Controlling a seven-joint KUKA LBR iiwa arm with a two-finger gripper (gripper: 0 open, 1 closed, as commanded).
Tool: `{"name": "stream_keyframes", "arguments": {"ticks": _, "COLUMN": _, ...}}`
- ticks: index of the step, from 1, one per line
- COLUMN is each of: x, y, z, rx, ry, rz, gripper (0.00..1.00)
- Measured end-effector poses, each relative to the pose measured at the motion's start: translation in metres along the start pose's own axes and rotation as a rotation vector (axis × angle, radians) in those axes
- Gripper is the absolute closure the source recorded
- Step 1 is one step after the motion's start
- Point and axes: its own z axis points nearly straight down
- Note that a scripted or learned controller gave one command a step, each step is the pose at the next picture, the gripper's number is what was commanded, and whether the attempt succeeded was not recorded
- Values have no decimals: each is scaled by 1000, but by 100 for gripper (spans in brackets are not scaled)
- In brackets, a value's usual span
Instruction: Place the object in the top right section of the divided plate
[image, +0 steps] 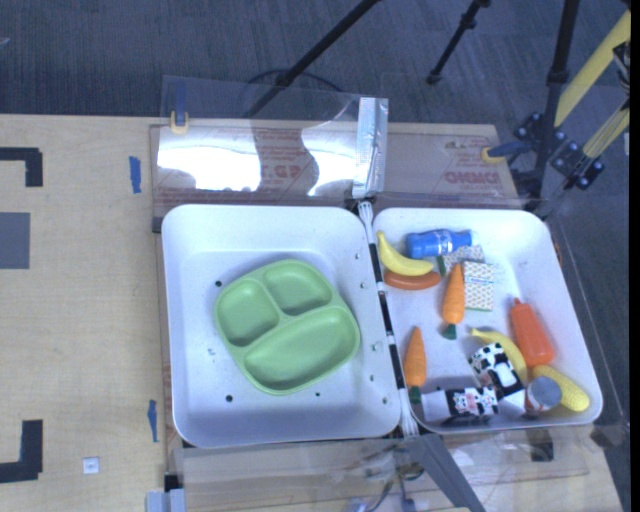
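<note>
Gripper state is something I cannot tell from here, whether spread, pressed together or pinching anything, so I'd judge the job to be at its very start: the pick has not been made.

The divided plate (243, 310), pale green, lies a little askew in the left bin (190, 250). Its top right section (300, 284) is the smaller compartment nearest the wall between the bins.

Which object is meant I can't say (the task names none). The candidates all lie in the right bin (520, 235):
- a blue bottle (437, 243) on its side at the far end
- a banana (403, 262) just beside it, resting on something orange
- a carrot (454, 294) against a patterned packet (480, 282)
- a smaller carrot (414, 357) close to the dividing wall
- a cow-patterned toy (496, 366)
- a black-and-white carton (466, 402)
- a small can (543, 394) touching a yellow piece (572, 392)

The next move, as I see it, calls for coming down on one item without dragging its neighbours. The near end is crowded, with things touching. The smaller carrot stands freer and looks the easier grasp. After that comes a carry over the wall and a release inside that one compartment, not across its ridge.

As for writing, the cardboard panel (460, 165) behind the bins carries red lettering that I can't make out. The carton's print and the packet's pattern are too small to read.
</note>
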Motion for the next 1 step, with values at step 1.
{"name": "stream_keyframes", "arguments": {"ticks": 1, "x": -30, "y": -7, "z": -13, "rx": 1, "ry": 0, "rz": 36, "gripper": 100}}
